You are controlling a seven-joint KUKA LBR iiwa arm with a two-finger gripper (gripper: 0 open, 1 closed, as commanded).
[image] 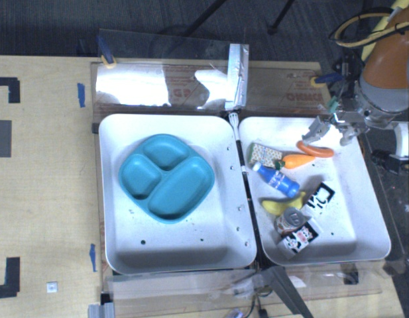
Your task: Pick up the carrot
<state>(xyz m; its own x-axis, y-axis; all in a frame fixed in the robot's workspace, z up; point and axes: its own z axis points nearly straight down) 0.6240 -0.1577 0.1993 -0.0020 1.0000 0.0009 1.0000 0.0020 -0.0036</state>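
Camera view: smooth tapered orange carrot (295, 161) lying in right white bin (363, 197), beside speckled packet (265, 154) and glossy blue bottle (279, 181). Metal gripper (331, 130) above bin's far edge, fingers spread, grasping nothing. Moulded blue tray (166, 176) in left bin (124, 237).

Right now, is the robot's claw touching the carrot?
Cannot tell. In the camera view the gripper sits just above the carrot in the right bin, but the slanted view hides any gap or contact.

A blue divided plate (166, 175) sits in the left bin (124, 244)
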